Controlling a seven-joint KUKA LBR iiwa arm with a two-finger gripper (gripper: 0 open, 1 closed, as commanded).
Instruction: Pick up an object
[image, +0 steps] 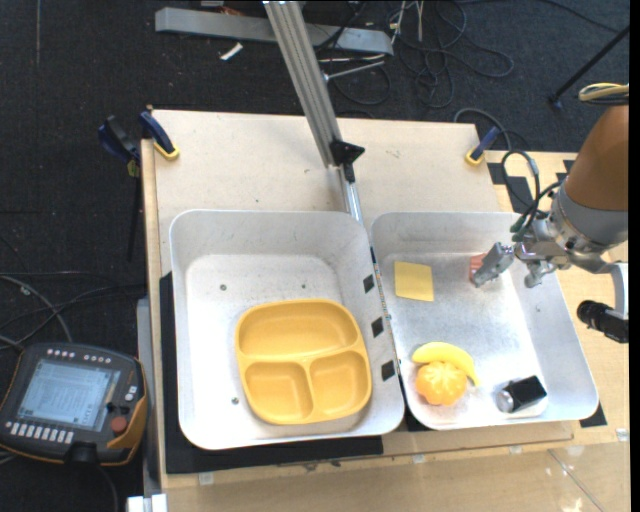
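A robotics lab: a teach pendant (70, 400) lies on dark carpet, loose cables (430, 50) trail behind the clamped worktop (250, 165), far from the fingers.

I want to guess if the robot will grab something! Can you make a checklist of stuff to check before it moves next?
1. Things to grab are in the right bin: ok. A yellow slice, a banana, an orange and a small black object lie there.
2. Gripper is over that bin: ok, near its upper right part.
3. Gripper is above a thing to grab: not ok. Nothing lies right under it; the yellow slice is off to its left.
4. Fingers open and ready: cannot tell.
5. Banana and orange are apart: not ok, they touch, so grabbing one may push the other.
6. The yellow tray is out of the way: ok, it sits in the left bin.
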